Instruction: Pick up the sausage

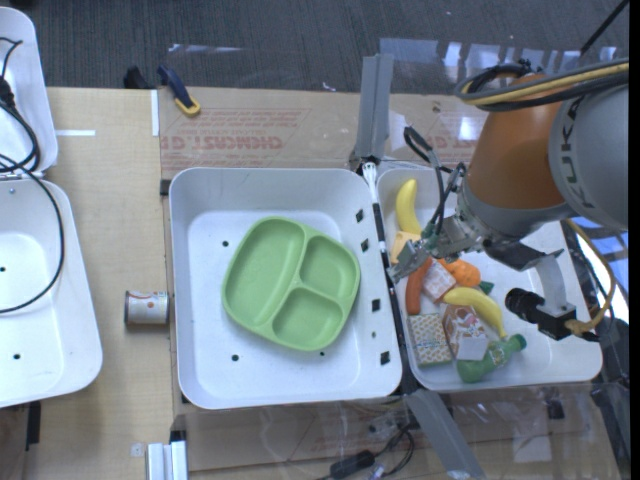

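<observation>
The sausage (pixel 413 291) is a short red-orange piece lying at the left edge of the right bin (pixel 560 363), among other toy foods. My gripper (pixel 412 258) hangs low over the bin's left side, directly above and very close to the sausage's upper end. The wrist and arm cover the upper part of that bin. I cannot tell whether the gripper touches the sausage or grips anything.
Around the sausage lie two yellow bananas (pixel 405 206) (pixel 476 308), an orange piece (pixel 463 271), a waffle-like square (pixel 430 338), a small packet (pixel 466 330) and a green bottle (pixel 490 360). The left bin (pixel 195 268) holds a green divided plate (pixel 290 283). A small can (pixel 147 308) lies on the bench.
</observation>
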